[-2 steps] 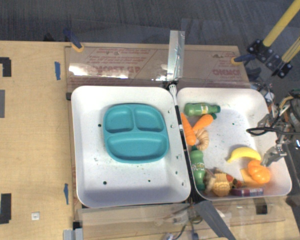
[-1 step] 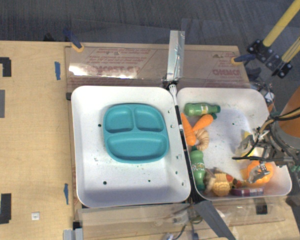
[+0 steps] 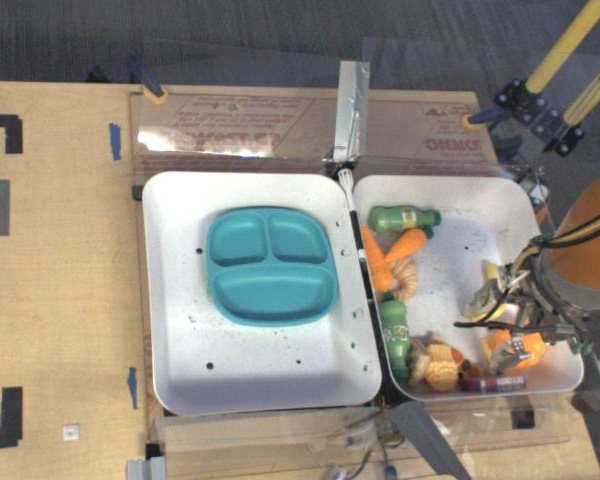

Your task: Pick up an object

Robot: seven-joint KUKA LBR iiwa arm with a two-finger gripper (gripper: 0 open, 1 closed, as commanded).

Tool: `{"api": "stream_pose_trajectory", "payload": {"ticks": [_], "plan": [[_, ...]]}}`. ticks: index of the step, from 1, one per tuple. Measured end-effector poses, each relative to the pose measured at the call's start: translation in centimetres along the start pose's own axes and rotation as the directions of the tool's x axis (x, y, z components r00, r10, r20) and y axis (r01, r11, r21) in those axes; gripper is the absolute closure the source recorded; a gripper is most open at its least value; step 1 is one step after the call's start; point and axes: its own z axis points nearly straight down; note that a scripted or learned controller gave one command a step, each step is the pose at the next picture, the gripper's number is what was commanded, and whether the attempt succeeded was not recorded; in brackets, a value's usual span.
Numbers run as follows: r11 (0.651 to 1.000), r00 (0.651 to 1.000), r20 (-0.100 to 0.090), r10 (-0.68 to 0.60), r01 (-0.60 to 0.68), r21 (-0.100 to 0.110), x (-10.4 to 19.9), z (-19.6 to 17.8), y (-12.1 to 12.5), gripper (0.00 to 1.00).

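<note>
My gripper (image 3: 492,304) hangs low over the right side of the right bin (image 3: 450,193), coming in from the right edge below the arm's orange band. Just below it, against the bin's lower right corner, lies an orange toy (image 3: 516,349). Along the bin's left wall lie a green bottle (image 3: 404,217), a carrot (image 3: 408,244), a second orange carrot-like piece (image 3: 378,264), a tan pretzel-shaped piece (image 3: 406,280) and another green bottle (image 3: 394,330). A yellow corn piece (image 3: 440,370) rests at the bottom edge. Cables and the wrist hide what lies directly under the gripper.
The left bin (image 3: 170,298) holds a teal divided plate (image 3: 271,265). A metal divider (image 3: 351,108) stands behind the seam between the bins. A dark red tube-like item (image 3: 492,380) lies along the right bin's front wall. Bare white floor shows in the middle of the right bin.
</note>
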Motion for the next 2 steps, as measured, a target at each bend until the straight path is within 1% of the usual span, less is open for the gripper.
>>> {"api": "stream_pose_trajectory", "payload": {"ticks": [1, 2], "plan": [[1.000, 1.000, 0.002, -0.007, 0.007, -0.002, 0.1, 0.1, -0.7, 0.00], [0.999, 0.999, 0.002, -0.036, 0.036, -0.003, 0.1, 0.1, -2.1, 0.00]]}}
